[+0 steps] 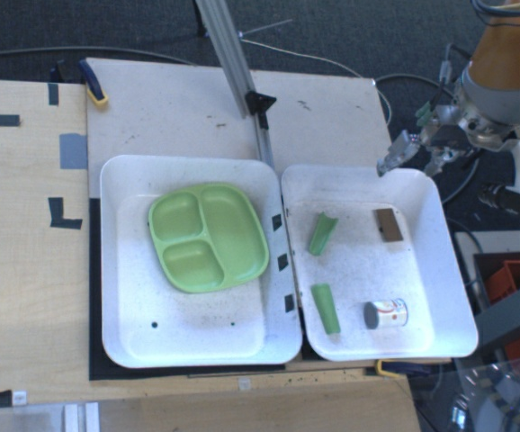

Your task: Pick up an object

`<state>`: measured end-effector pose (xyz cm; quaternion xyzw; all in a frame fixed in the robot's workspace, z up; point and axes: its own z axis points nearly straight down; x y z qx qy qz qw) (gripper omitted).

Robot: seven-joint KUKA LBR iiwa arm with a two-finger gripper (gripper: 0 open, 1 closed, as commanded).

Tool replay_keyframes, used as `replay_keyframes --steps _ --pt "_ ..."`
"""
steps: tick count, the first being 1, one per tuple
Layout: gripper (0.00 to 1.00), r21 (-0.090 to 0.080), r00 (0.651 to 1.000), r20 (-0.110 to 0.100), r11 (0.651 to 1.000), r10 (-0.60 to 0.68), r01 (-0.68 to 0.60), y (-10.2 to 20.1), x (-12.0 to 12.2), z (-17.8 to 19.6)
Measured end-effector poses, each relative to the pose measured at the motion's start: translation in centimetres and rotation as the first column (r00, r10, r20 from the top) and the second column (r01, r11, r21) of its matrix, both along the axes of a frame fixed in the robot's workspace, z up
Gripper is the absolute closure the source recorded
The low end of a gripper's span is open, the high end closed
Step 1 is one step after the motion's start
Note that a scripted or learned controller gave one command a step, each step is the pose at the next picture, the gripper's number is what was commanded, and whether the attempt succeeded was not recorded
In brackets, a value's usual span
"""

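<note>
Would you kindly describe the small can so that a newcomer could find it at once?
Look in the right bin, the one without the green divided plate. In the bin's near right corner lies the small can, on its side. Unlike the two green pieces and the brown block, it is white with red markings.

a robotics lab: taped plywood bench [17,241], loose cables [332,61], aluminium camera pole [224,39], two white bins [116,241].
</note>
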<state>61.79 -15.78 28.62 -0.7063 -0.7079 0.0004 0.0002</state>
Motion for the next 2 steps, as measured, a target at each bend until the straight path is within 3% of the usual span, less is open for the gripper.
replay_keyframes --steps 1,2 --pt "0.00 0.000 1.000 0.000 1.000 0.000 0.000 0.0 0.0 0.0" --pt "0.00 0.000 1.000 -0.007 1.000 -0.001 0.001 -0.3 0.3 -6.3"
